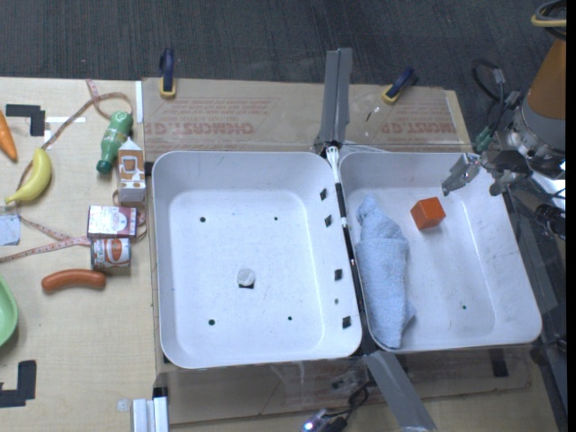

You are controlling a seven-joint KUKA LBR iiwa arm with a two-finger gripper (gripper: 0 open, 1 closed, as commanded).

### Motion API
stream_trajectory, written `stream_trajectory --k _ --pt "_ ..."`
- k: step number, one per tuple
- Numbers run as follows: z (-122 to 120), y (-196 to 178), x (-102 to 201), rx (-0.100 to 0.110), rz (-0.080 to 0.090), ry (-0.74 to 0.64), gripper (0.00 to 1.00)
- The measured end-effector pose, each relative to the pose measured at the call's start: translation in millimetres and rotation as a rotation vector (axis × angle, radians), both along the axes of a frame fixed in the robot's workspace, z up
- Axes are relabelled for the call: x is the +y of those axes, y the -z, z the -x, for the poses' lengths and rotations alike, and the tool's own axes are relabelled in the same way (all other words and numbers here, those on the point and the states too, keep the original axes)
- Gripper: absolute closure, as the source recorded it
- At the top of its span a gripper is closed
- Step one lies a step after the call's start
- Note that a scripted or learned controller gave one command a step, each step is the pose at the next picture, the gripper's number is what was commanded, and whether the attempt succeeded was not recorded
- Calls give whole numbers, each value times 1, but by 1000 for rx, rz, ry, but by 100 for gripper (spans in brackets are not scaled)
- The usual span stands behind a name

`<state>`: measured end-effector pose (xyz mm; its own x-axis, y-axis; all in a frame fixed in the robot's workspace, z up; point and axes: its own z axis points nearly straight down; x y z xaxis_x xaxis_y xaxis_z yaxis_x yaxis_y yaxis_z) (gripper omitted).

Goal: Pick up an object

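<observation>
- Right bin, near end: a light blue towel lies crumpled along the left wall, long axis running near-to-far, probably where it last fell.
- Mid-bin: orange block, the likeliest pick, sits alone on the floor just right of the towel's far end. Compact, no clear long axis; corners turned slightly off the walls.
- Far right rim: gripper hangs above the bin edge, apart from the block, fingers spread, nothing between them; looks staged for a descent.
- Left bin: one small pale round object.
</observation>
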<state>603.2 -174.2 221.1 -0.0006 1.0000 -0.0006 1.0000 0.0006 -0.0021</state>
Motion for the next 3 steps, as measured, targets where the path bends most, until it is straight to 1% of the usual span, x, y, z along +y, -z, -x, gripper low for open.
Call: stream_trajectory --k 1,2,3 --pt "-34 127 18 -3 1 -5 0" --pt "-34 118 17 -3 2 -6 100" --pt "-37 13 108 -1 0 -194 100"
